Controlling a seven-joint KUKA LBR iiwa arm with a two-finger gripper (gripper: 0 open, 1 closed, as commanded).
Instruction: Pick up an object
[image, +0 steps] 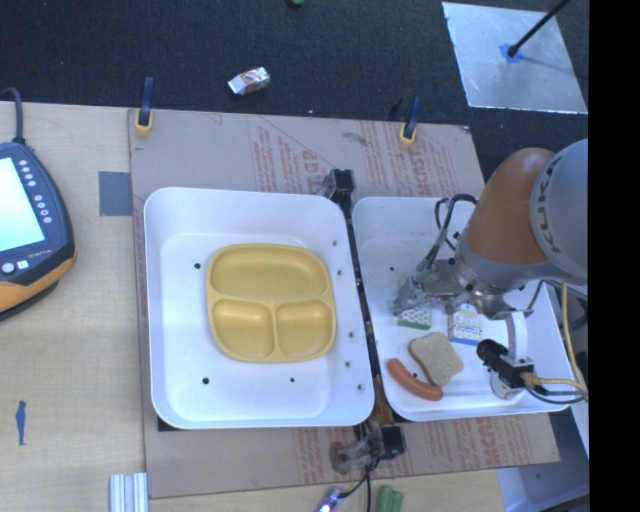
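Arm (520, 225) hides the right bin's (400, 225) far corner.

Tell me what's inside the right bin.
The right bin holds a bread slice, a sausage, and small items by the claw. The arm covers the bin's far right.

Bench (80, 380) with two white bins (170, 300)

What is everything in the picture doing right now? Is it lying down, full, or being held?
Yellow tray: lying flat in the left bin, compartments bare.
Bread: lying flat in the right bin, not held.
Sausage: lying beside the bread, touching it.
Small packet: lying near the hand.
Hand: down in the right bin, over small items; grip too hidden to tell.
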